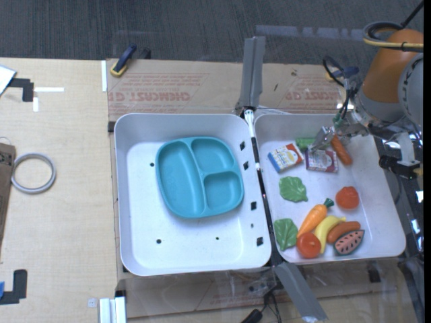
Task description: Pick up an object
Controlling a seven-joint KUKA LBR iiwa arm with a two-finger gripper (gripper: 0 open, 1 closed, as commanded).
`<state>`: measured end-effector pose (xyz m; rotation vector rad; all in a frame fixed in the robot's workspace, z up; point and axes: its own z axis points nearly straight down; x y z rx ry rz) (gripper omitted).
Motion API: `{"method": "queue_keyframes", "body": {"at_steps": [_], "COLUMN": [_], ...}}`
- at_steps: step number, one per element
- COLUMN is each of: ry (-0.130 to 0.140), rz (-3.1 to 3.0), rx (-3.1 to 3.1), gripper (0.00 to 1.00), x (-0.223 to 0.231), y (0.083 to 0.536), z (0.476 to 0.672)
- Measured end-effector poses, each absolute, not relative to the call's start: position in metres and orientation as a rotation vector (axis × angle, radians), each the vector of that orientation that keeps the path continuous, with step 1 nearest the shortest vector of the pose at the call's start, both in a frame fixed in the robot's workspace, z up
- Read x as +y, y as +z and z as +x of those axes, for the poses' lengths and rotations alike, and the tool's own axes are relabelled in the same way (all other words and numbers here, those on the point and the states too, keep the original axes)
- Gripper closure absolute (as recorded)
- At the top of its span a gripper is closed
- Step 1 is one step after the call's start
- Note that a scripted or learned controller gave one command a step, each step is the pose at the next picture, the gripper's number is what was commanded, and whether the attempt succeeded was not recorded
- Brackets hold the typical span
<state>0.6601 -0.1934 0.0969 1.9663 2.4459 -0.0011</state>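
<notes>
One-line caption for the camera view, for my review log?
Gripper low over the toy food at the back of the right bin; teal divided plate lies in the left bin.

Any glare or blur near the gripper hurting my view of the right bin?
Camera view: lighting is even and soft, with faint shadows under the toys in the right bin; no strong glare on its white floor; the gripper looks slightly soft and cluttered by cables, so its fingers are hard to read; the carrot is sharp.
</notes>
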Motion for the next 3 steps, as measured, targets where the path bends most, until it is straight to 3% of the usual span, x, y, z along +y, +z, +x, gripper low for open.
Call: {"method": "queue_keyframes", "body": {"at_steps": [1,2,3], "ry": [-0.011,0.001,0.000], "rz": [1.972,1.575,1.888], "rx": [2.454,2.714,2.508], "gripper": [1.00,1.00,1.00], "x": [-0.194,-0.136,-0.092], "y": [0.106,0.217,0.231], "z": [0.658,0.660,0.659]}}
